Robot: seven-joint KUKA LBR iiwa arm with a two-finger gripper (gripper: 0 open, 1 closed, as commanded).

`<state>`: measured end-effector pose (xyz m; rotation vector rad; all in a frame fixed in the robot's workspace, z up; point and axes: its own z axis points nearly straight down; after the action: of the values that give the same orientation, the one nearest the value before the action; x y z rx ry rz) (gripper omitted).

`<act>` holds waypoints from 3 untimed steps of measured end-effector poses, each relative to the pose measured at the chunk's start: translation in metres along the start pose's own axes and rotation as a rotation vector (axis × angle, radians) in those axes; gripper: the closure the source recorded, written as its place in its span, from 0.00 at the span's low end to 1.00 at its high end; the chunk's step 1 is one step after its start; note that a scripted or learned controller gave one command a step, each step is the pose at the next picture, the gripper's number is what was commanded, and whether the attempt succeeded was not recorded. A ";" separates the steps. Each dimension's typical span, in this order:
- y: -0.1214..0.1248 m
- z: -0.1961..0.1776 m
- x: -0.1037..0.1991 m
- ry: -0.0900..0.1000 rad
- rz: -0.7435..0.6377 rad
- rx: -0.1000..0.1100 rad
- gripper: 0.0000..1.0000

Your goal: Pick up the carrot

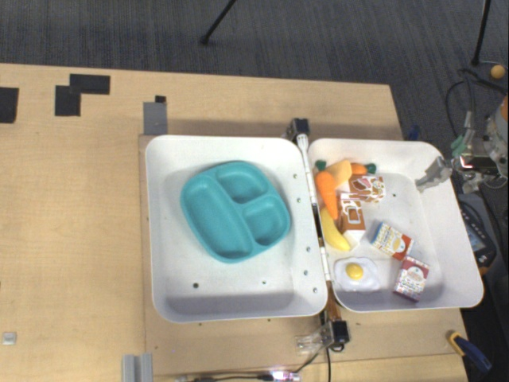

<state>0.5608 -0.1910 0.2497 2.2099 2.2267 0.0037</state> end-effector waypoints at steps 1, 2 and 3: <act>0.090 0.060 0.037 0.002 -0.035 0.002 0.00; 0.094 0.164 0.109 0.002 0.002 -0.003 0.00; 0.096 0.151 0.108 0.001 -0.001 -0.007 1.00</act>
<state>0.6570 -0.0820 0.0990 2.2054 2.2246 0.0128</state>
